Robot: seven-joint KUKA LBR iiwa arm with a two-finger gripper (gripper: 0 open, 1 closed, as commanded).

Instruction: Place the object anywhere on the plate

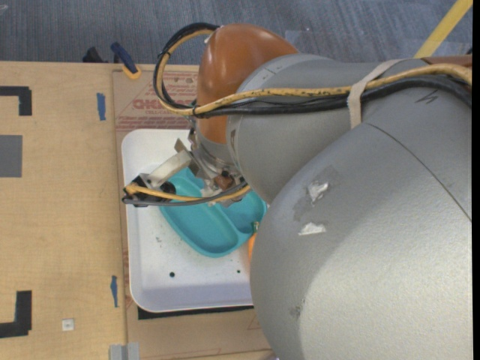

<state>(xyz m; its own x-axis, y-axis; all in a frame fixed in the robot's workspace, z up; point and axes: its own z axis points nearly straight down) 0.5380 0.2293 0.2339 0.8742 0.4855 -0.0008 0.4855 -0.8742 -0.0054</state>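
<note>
Because the big grey arm [360, 201] fills the right side, much of the white bin [150, 276] is hidden, and whether the gripper [196, 177] is open or closed cannot be told. A teal plate [210, 227] lies near the bin's middle, partly under the wrist. A small orange bit [251, 242] peeks out at the plate's right edge. Brown cardboard [60, 201] surrounds the bin; grey carpet [225, 6] lies beyond.

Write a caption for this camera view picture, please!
Grey arm reaching over a teal plate in a white bin.
</note>
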